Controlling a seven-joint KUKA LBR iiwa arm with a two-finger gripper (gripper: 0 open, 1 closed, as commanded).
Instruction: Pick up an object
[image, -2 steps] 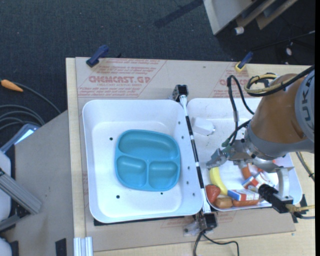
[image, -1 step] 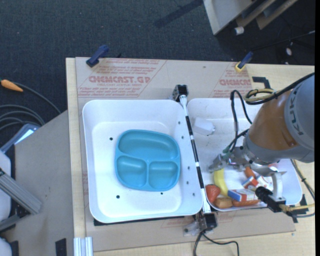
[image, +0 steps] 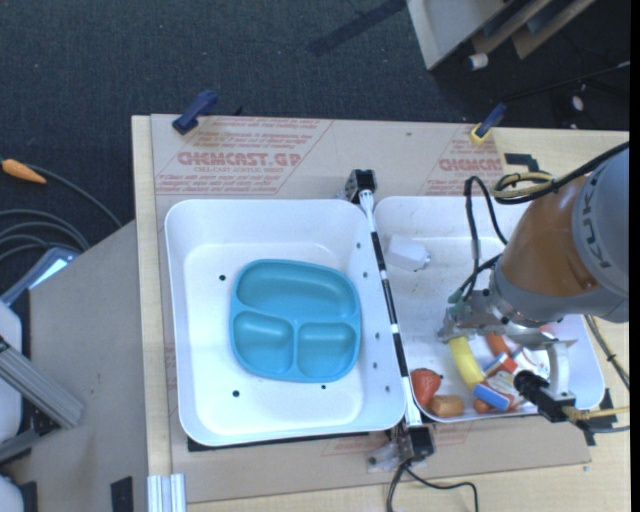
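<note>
My gripper (image: 462, 326) hangs low in the right bin (image: 440, 212), under the grey wrist and the orange band. Directly below it lies a yellow banana-shaped toy (image: 464, 362), touching or nearly touching the gripper's tip. A red strawberry toy (image: 426, 381) and an orange-brown piece (image: 447, 405) lie at the bin's front left. Small orange, red and blue pieces (image: 493, 396) are heaped by the front wall, partly hidden by the wrist. A white object (image: 408, 254) rests in the bin's far left part.
The left bin (image: 190, 300) holds a blue divided plate (image: 296, 319). A black clamp rail (image: 381, 275) runs between the two bins. Black cables (image: 485, 215) loop over the right bin's far side. The arm covers the right bin's right half.
</note>
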